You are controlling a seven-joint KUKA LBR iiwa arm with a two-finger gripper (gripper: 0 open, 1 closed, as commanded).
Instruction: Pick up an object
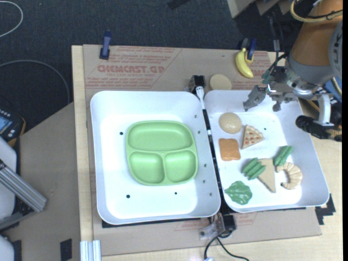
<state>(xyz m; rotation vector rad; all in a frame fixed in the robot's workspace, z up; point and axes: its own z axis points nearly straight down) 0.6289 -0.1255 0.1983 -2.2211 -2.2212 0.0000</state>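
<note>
My gripper (265, 103) hangs over the far edge of the right bin (312, 162), open, with nothing between its fingers. Below it in that bin lie a round beige bun (230, 122), a pizza slice (251, 136) and an orange toast piece (229, 149). Nearer the front are two bunches of green beans (253, 168) (282, 155), a croissant (291, 175), a beige wedge (267, 179) and a green leaf (238, 192). The bun is the closest item to the fingers, slightly left and toward the front.
The left bin (106, 145) holds a green divided plate (161, 151). A banana (244, 63) and a round beige disc (220, 82) lie on the board behind the right bin. A blue clamp (105, 45) sits at the far left.
</note>
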